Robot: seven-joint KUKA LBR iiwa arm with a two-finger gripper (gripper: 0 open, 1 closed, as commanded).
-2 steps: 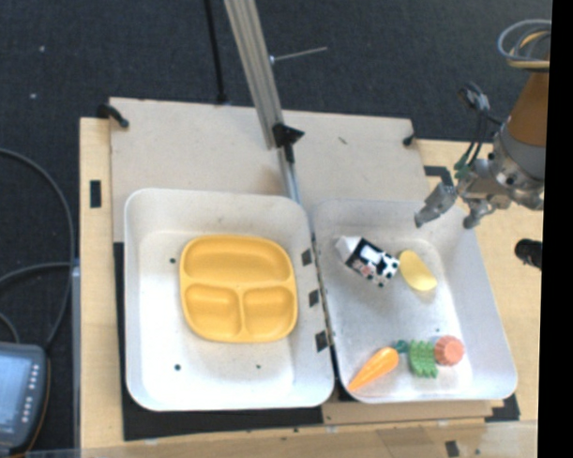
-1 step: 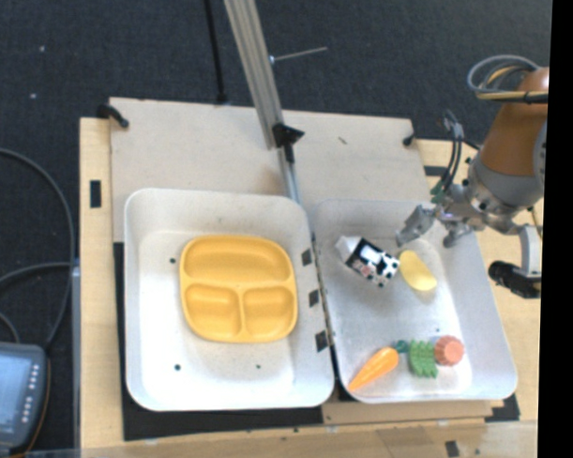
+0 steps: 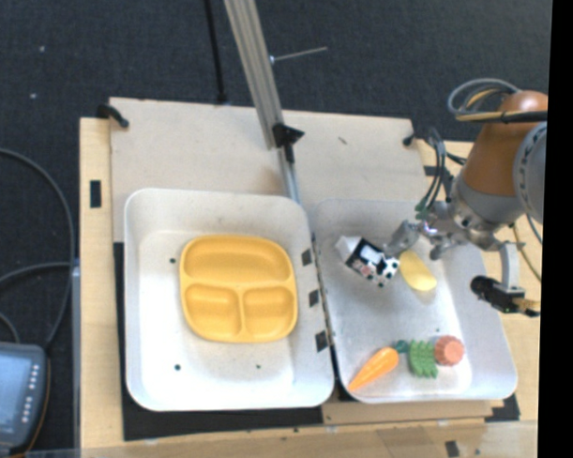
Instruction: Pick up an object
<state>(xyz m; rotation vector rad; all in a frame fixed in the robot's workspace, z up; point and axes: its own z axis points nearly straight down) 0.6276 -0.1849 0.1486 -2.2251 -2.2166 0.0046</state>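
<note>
pincer (image 3: 410, 245) right of centre, over right bin (image 3: 479, 371) | grip state: cannot tell | advice: centre on yellow lemon (image 3: 418, 273), avoid patterned carton (image 3: 368, 261)

Taking the right bin (image 3: 479, 371) as landmark: its middle floor lies bare, open to a reach from above. Along its near edge a carrot (image 3: 374, 366), a green piece (image 3: 421, 359) and an orange-capped piece (image 3: 448, 350) crowd together. Toward its far side a black-and-white carton (image 3: 368, 260) and a yellow lump (image 3: 417, 273) sit just beside each other, under the gripper (image 3: 419, 236). Left of it, a yellow divided plate (image 3: 237, 287) occupies the other bin's centre.
</note>
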